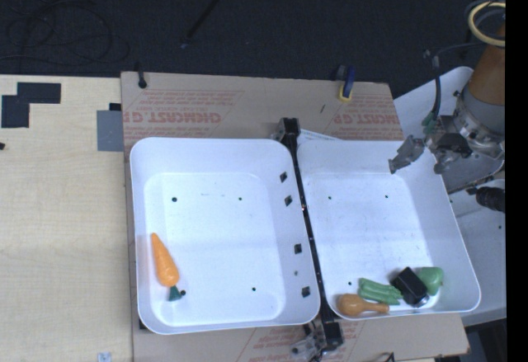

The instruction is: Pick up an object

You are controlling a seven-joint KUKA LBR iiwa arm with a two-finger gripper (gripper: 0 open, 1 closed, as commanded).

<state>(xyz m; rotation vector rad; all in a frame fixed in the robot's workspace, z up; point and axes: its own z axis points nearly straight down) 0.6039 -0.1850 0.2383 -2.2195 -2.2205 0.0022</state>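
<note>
Two shallow white bins sit side by side on a brown cardboard sheet (247, 109) on the bench (58, 220): the left bin (140, 187) and the right bin (462, 270). A blue-and-yellow clamp (346, 82) grips the sheet's far edge. Black cables (58, 14) lie beyond.

White bins (210, 158) hold an orange carrot (163, 260), green pod (379, 291) and black block (410, 285).

bench (58, 212): light wood | on it: cardboard sheet (247, 109) | on sheet: left bin (210, 152), right bin (363, 156), touching
</note>
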